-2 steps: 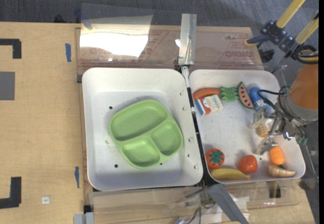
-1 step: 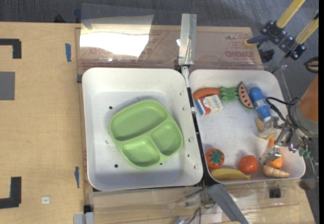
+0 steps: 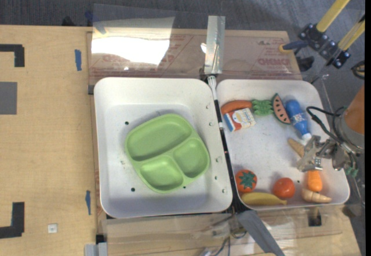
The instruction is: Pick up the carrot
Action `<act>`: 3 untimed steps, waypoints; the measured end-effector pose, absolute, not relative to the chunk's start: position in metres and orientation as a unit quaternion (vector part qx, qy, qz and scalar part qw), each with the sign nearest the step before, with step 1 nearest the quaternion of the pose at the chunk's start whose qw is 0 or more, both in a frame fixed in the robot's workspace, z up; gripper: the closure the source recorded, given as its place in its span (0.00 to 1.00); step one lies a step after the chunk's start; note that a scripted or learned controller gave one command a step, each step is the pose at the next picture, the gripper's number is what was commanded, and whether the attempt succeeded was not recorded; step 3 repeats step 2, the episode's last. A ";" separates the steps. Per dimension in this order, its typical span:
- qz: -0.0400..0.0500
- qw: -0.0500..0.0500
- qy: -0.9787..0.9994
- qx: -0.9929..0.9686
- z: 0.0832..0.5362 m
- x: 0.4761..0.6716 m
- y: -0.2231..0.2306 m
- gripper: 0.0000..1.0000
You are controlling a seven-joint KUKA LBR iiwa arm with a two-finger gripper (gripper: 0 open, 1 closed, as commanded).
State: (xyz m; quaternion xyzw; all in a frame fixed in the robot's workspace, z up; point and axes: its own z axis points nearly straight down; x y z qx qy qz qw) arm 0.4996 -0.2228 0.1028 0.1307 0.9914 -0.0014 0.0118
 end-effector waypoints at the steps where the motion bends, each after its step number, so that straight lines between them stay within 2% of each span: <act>1: -0.003 0.009 0.997 0.081 0.091 0.485 -0.198 1.00; 2: 0.002 0.008 1.000 0.002 0.190 0.493 -0.059 1.00; 3: 0.002 0.008 1.000 0.002 0.190 0.493 -0.059 1.00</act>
